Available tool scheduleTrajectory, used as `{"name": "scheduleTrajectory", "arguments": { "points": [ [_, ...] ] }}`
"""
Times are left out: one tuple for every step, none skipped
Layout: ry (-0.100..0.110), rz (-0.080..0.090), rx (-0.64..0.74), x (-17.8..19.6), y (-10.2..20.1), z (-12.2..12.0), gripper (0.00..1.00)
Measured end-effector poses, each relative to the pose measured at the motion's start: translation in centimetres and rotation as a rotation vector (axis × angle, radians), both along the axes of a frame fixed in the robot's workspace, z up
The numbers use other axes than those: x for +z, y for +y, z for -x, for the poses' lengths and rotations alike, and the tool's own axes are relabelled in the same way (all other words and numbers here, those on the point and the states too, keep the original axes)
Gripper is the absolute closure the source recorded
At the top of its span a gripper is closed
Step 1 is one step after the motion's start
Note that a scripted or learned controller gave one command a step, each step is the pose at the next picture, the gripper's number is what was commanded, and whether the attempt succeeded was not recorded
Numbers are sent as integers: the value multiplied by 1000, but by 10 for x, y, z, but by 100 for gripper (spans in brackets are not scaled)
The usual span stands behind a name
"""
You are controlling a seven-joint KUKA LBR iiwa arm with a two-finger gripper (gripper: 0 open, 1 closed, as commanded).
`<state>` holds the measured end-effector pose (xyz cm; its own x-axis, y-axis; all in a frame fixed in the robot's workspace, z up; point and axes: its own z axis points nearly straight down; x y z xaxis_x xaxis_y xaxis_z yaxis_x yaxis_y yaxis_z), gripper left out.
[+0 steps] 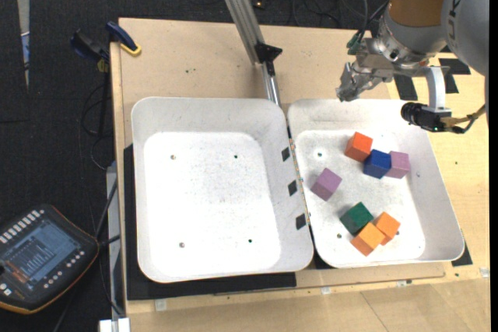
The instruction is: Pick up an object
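Note:
The right bin (436, 206) holds several small blocks: an orange cube (359, 145), a blue cube (378, 163), a pale purple cube (399, 164), a purple cube (327, 183), a green cube (357, 217) and two orange cubes (376, 233) touching each other at the front. My gripper (348, 89) hangs above the bin's back rim, up and to the left of the orange cube, clear of all the blocks. Nothing shows between its fingers.
The left bin (148, 167) lies beside the right one, the two touching at the middle. A metal pole (241, 4) slants down to the bins' shared back corner. A teach pendant (39, 256) lies at the lower left, off the bench.

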<state>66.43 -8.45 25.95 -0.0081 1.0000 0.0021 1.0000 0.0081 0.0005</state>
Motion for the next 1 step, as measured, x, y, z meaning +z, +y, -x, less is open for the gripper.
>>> {"name": "scheduleTrajectory", "arguments": {
  "points": [
    [3, 0, 0, -11, 59, 9, 100]
  ]
}}
